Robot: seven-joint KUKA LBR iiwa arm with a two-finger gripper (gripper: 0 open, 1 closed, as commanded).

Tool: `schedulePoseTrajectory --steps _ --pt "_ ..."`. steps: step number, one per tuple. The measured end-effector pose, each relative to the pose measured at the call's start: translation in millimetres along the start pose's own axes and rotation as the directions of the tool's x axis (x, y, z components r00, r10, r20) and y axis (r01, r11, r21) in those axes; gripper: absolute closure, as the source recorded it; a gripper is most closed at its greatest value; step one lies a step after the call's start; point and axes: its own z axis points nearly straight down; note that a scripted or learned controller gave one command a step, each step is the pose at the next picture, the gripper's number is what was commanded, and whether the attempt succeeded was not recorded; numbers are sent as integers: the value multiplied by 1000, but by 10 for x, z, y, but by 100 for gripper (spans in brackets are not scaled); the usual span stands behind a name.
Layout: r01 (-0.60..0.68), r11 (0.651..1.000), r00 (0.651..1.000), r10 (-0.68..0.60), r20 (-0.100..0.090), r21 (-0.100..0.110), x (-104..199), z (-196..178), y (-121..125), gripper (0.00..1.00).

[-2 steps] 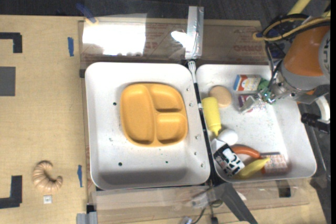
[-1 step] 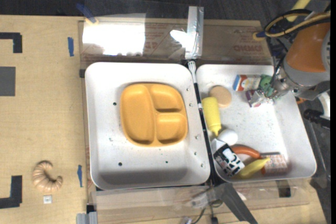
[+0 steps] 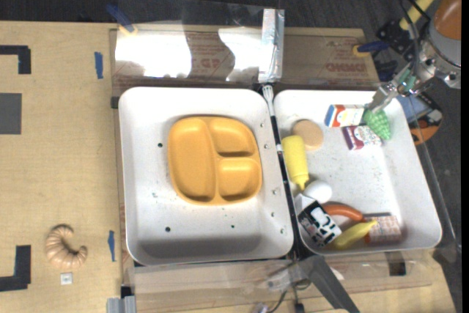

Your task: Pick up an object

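My gripper [image 3: 384, 93] hangs over the far right corner of the right bin [image 3: 429, 201], reaching in from the upper right. Directly beneath its tip lies a green leafy object [image 3: 379, 124], touching or nearly touching it; I cannot tell whether it is gripped. Beside it are a maroon box [image 3: 360, 137] and a red, white and blue carton [image 3: 343, 116]. A tan round piece [image 3: 311, 134] and a yellow bottle [image 3: 295, 160] lie along the bin's left side.
The near end of the right bin holds a white and black bottle [image 3: 319, 215], an orange piece [image 3: 344, 212], a banana [image 3: 352, 234] and a pinkish packet [image 3: 385, 229]. An orange divided plate [image 3: 215, 158] sits in the left bin [image 3: 139, 157]. A croissant [image 3: 66, 245] lies on the bench.
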Motion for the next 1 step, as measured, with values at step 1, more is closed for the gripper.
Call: schedulePoseTrajectory --steps 1 --pt "147 989 989 -147 -11 10 350 252 429 100"
